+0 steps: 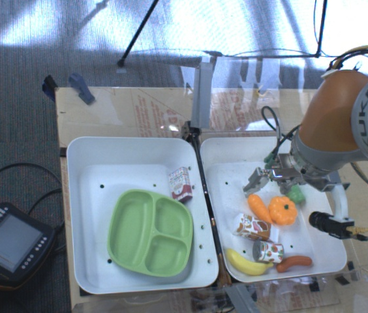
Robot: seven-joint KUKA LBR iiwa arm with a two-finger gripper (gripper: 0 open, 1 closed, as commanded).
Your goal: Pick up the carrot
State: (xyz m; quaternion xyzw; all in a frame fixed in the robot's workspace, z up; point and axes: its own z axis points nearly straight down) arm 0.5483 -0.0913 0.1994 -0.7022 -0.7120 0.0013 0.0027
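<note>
Your gripper (257, 182) hung low over the right bin (218, 150), its fingers apart and clamped on nothing — placed just up-left of the carrot (259, 208), seemingly to straddle its upper end. The carrot lay slantwise on the bin floor, touching the small pumpkin (283, 211) — a neighbour likely to crowd one finger.

Glossy plastic-looking carrot (258, 208) lies in a smooth white bin (223, 150) on a wood-like bench (125, 113).
</note>
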